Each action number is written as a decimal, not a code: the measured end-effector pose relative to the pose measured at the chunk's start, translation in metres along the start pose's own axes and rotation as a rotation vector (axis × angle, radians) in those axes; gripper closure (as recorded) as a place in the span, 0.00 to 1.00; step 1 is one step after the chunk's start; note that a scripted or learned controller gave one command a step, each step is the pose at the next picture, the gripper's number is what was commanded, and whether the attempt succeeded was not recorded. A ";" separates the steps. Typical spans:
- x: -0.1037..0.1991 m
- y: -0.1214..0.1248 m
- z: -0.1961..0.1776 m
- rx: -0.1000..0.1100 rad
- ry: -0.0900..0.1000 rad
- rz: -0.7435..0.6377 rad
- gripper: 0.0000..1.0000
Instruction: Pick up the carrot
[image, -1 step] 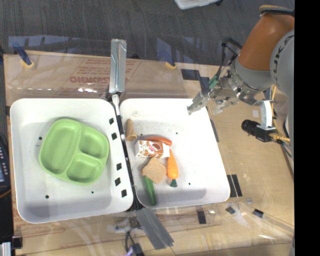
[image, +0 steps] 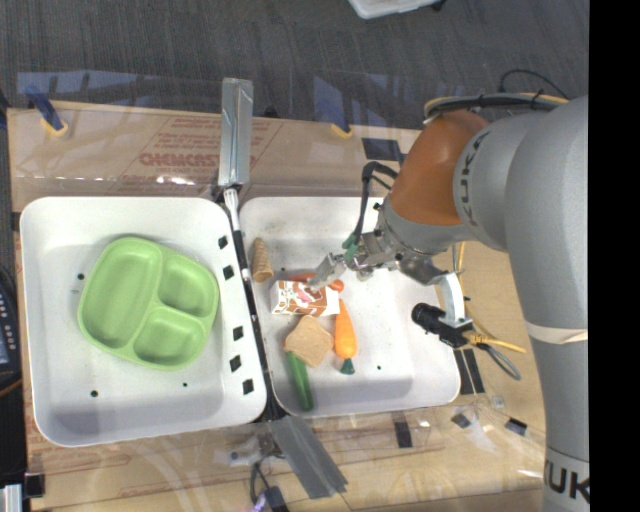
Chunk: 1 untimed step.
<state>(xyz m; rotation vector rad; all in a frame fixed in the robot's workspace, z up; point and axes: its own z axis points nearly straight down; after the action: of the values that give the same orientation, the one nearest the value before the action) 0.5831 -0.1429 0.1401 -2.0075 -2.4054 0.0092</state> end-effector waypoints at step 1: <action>-0.014 -0.066 0.047 -0.011 -0.003 -0.090 0.00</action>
<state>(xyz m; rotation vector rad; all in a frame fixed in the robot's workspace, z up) 0.5202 -0.1682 0.0937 -1.9025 -2.5009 -0.0020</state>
